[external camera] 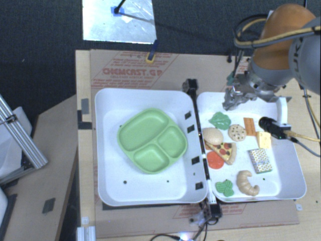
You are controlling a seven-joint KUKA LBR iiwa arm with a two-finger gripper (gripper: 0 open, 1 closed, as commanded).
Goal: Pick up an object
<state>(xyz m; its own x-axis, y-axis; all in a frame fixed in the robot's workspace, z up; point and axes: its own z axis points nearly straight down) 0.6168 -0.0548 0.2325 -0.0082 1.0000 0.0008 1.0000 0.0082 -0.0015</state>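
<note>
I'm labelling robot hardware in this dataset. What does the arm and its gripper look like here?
The arm is grey metal with a rounded orange band above the wrist. Yellowish and dark cables loop along its upper part. The gripper is a small grey metal assembly at the wrist's end, above the right bin.

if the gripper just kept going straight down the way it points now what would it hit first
Probably the bare floor of the right bin at its far end, just above the green leaf. The gripper points down over that spot. Depth is hard to judge from this slanted view, so it could clip the leaf instead.
</note>
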